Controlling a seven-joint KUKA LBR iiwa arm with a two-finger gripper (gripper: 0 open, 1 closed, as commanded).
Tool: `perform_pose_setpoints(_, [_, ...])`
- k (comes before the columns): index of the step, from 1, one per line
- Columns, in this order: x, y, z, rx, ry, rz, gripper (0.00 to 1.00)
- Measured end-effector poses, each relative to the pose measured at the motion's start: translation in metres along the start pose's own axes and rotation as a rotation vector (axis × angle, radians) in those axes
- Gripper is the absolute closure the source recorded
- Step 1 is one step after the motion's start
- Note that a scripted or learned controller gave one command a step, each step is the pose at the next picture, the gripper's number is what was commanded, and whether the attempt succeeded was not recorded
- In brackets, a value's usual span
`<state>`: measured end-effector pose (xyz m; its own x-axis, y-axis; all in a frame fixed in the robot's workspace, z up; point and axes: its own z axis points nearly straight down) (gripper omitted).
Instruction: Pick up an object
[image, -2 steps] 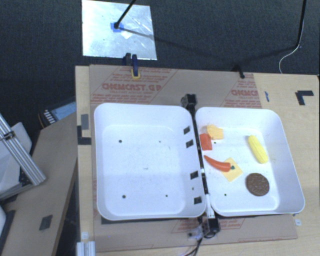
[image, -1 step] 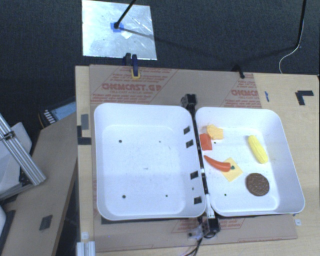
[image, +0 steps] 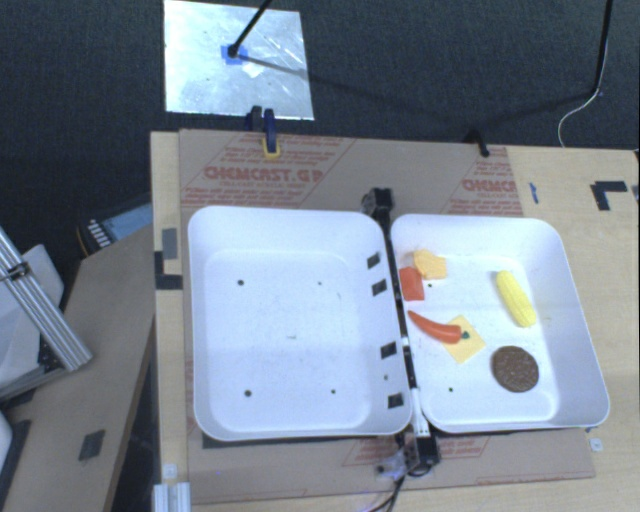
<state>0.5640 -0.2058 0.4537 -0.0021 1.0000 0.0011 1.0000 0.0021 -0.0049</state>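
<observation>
Several small toy foods lie in the right bin (image: 575, 300). A yellow corn cob (image: 515, 298) rests near its right side. A brown round patty (image: 515, 369) sits toward the front right. A red chili pepper (image: 436, 326) lies across a yellow cheese slice (image: 466, 343) near the middle divider. A red block (image: 411, 283) and a pale yellow-orange chunk (image: 431, 264) sit close together at the bin's back left.
The left bin (image: 210, 330) sits beside the right one, joined by a black clipped divider (image: 392, 320). Both rest on a cardboard sheet (image: 330, 165) on the bench. A shiny metal plate (image: 237, 60) lies behind, and an aluminium frame (image: 40, 310) stands at the left.
</observation>
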Motion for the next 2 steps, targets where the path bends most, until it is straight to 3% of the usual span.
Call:
perform_pose_setpoints(1, [-0.001,-0.064,-0.028,-0.010,-0.003,0.003,1.00])
perform_pose_setpoints(2, [0.000,-0.062,0.071,0.001,0.001,0.001,1.00])
